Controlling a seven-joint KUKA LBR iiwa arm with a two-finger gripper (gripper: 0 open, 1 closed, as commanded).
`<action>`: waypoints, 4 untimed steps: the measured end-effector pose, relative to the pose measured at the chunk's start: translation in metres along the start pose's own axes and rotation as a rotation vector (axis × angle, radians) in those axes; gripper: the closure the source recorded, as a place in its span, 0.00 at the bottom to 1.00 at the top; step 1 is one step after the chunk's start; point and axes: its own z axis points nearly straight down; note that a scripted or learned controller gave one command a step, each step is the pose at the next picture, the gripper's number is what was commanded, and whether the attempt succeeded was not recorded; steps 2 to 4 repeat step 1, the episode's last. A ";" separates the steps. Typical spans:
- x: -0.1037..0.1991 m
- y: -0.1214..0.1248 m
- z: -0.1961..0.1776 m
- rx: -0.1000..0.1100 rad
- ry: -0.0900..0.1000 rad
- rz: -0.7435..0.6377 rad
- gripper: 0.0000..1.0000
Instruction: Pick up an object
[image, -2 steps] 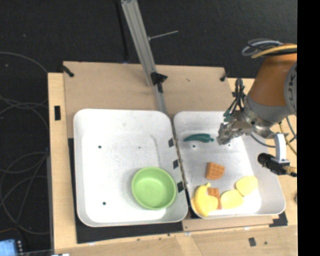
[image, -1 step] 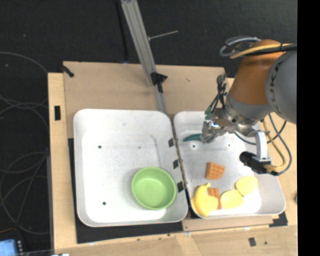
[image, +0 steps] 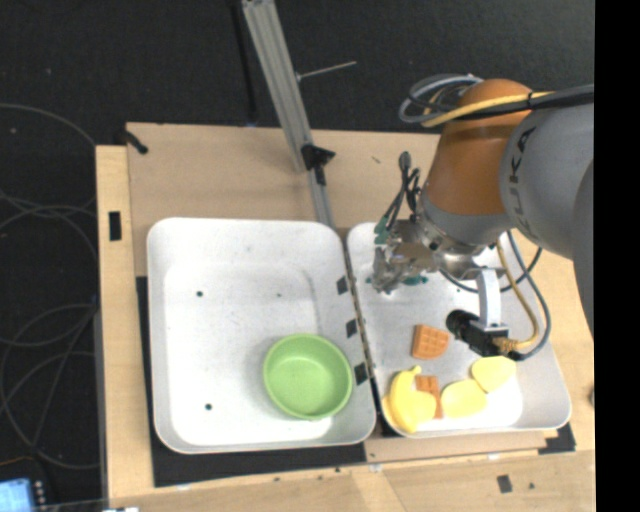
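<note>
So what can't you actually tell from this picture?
- Far end of the right bin: in the camera view the arm hangs over it and hides whatever lies beneath.
- Yellow pieces: crowded in the near corner, too blurred to name or count.
- Small orange piece: partly tucked among the yellow ones.
- Gripper: too small and cluttered with cables to see whether it holds anything.

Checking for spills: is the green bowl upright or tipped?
Upright: the green bowl rests with its round open mouth facing up.
</note>
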 end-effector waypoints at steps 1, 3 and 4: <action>0.051 -0.013 -0.010 0.001 0.000 0.000 1.00; 0.051 -0.013 -0.010 0.001 0.000 0.000 1.00; 0.051 -0.013 -0.010 0.001 0.000 0.000 1.00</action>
